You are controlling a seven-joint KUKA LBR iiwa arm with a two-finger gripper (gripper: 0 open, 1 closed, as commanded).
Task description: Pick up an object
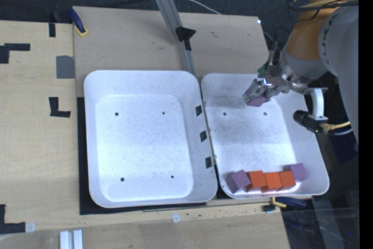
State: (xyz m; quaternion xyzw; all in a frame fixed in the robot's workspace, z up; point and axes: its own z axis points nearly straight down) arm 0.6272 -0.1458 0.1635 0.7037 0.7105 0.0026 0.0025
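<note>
My gripper point(257, 94) hangs over the far right part of the right bin point(233, 125), reaching in from the right. A small purple block point(256, 101) sits between its fingertips, and the fingers are shut on it. Along the bin's near edge lies a row of blocks: a purple block point(237, 181) at the left, three orange blocks point(271, 180) in the middle, and a smaller purple block point(298, 171) at the right.
The left bin point(140, 134) stands beside the right one, their rims touching. A slanted metal pole point(169, 6) rises behind the bins. The grey arm with its orange band point(312, 32) fills the upper right. Black tape marks dot the bench at the left.
</note>
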